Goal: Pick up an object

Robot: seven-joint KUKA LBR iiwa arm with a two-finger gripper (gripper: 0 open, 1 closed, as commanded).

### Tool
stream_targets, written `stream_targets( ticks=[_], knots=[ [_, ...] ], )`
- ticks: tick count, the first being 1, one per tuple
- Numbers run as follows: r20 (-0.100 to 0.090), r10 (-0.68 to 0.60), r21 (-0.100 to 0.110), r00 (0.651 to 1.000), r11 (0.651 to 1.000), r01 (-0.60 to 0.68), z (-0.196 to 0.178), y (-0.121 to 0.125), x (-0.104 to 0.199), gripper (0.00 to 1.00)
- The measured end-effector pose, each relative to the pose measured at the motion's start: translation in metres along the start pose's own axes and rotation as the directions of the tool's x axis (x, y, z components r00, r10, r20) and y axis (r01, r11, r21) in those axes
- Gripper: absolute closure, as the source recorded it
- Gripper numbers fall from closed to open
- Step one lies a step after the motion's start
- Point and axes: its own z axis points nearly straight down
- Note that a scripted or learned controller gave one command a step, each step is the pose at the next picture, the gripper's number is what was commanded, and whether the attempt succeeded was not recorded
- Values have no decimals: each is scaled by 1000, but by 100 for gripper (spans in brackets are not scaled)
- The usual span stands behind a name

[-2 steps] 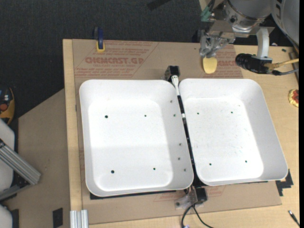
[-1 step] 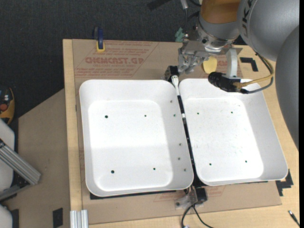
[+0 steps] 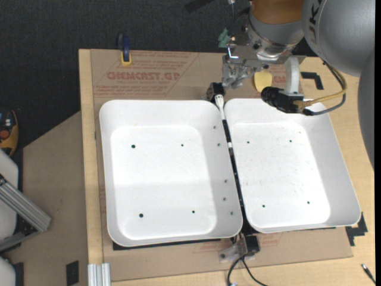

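Note:
My gripper (image 3: 237, 76) hangs under the grey arm with its orange band (image 3: 280, 2), above the far edge of the right bin (image 3: 333, 159), close to the seam between the two bins. A small pale yellow object (image 3: 262, 80) sits just right of the gripper's metal parts, partly hidden by the wrist hardware. Whether the gripper holds it cannot be made out from this angle. The left bin (image 3: 110, 159) lies to the gripper's left and nearer the camera.
Both bins rest on a brown cardboard sheet (image 3: 155, 73). A blue and yellow clamp (image 3: 124, 47) stands at its far left edge. A black cable (image 3: 286, 102) loops off the wrist over the right bin's far rim.

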Motion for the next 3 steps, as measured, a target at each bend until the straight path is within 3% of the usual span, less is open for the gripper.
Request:
stream_targets(
  ticks=[1, 2, 3],
  knots=[
    [1, 3, -2, 1000, 1000, -3, -23, -7, -15, 100],
    [-2, -8, 14, 1000, 1000, 8, 63, -20, 92, 100],
    [3, 10, -14, 1000, 1000, -10, -68, 16, -8, 100]
  ],
)
